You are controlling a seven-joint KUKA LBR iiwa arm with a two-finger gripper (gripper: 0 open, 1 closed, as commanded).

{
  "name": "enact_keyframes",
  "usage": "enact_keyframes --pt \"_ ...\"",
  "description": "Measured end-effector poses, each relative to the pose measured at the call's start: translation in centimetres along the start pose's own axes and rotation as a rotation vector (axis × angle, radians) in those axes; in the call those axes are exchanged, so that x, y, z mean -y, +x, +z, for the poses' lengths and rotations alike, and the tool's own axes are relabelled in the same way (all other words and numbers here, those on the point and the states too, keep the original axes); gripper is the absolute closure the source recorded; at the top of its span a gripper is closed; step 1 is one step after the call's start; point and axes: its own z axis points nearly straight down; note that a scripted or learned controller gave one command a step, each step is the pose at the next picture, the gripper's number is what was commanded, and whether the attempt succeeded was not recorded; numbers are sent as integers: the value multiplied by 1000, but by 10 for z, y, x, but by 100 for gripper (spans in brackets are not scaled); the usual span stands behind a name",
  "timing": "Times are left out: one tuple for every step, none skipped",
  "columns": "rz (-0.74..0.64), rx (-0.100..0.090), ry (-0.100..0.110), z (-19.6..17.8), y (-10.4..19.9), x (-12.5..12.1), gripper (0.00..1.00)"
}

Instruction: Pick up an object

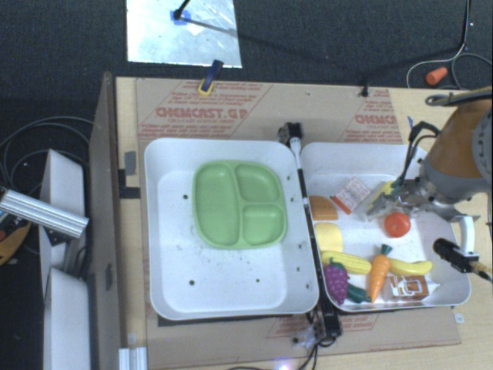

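Tomato sits in your right bin, just beside the end effector. Its finger spread is blurred, so you cannot tell what it holds, perhaps nothing.

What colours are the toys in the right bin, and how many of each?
Red: 1, tomato
Orange: 2, carrot, wedge
Yellow: 3, corn, banana, pale block
Purple: 1, grapes
Printed packets: 2, near corner, far side
Total: 9
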Motion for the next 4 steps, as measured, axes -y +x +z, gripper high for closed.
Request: enact_keyframes --pt "-5 2 -7 -44 -18 -37 0" --pt "-5 -2 2 8 13 -25 0" --pt "-7 0 -5 -5 11 -27 100" --pt "-8 -2 -4 -68 61 -6 100"
